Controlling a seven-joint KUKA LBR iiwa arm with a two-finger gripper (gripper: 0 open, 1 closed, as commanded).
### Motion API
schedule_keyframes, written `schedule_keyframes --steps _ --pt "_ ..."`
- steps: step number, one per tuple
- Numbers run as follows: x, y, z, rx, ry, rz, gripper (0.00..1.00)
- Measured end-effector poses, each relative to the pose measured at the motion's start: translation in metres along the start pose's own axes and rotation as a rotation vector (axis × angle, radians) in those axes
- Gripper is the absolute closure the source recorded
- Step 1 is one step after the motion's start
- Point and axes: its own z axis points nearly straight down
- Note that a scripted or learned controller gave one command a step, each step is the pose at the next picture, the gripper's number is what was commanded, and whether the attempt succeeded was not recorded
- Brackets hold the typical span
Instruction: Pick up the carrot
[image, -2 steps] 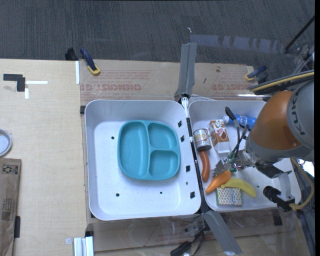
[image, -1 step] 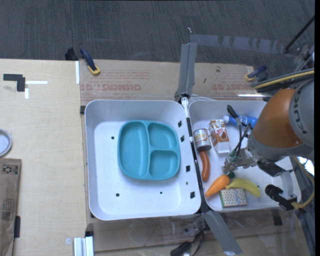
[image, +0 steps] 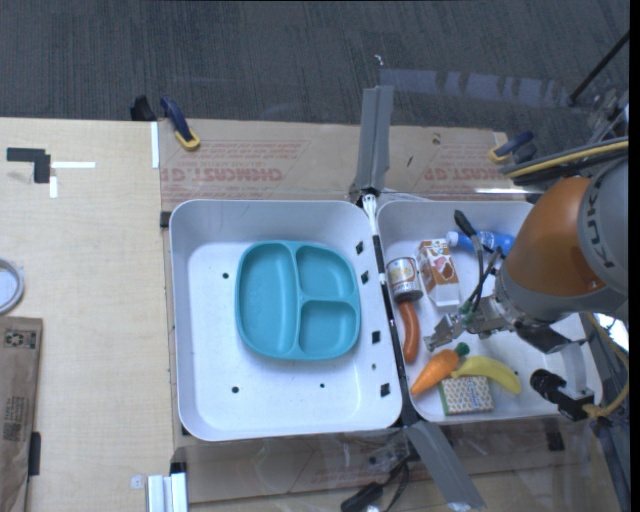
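Observation:
The carrot (image: 433, 371) is orange with a green top and lies slantwise near the front of the right bin (image: 520, 212). It sits between a red-orange sausage (image: 410, 331) on its left and a banana (image: 491, 372) on its right. My gripper (image: 452, 329) hangs just above and slightly behind the carrot's green end, reaching in from the right under the orange wrist band (image: 556, 240). Nothing visibly hangs from it. The arm hides the bin's right-hand part.
The right bin also holds a small can (image: 402, 278), a brown and white carton (image: 439, 270), a blue object (image: 484, 240) and a flat speckled box (image: 466, 395). A teal divided plate (image: 298, 300) lies in the left bin (image: 200, 330).

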Motion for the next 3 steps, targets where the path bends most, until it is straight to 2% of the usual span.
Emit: schedule_keyframes --steps 1,2,3 --pt "-0.001 0.000 -0.008 0.001 0.000 0.003 1.00" --pt "-0.001 0.000 -0.008 0.001 0.000 0.004 0.00" --pt "0.001 -0.018 0.009 0.000 0.001 -0.011 0.00"
